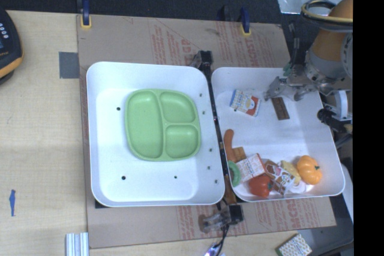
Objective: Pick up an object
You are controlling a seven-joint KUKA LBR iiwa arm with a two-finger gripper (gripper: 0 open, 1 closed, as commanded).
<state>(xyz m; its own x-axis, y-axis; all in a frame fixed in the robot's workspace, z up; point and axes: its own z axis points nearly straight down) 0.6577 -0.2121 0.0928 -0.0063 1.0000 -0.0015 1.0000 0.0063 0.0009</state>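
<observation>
My gripper hangs over the far part of the right bin, on the grey arm with the orange band. Just below it lies a small brown bar. To its left rests a white carton with blue and orange print. At the bin's near edge there is a heap: an orange pumpkin-like fruit, a red tomato, a banana, printed packets and a green piece. A brown sausage shape lies along the bin's left wall.
The left bin holds a green divided plate. Clamps join the bins at the far and near ends. A yellow and black device sits at the bench's far left.
</observation>
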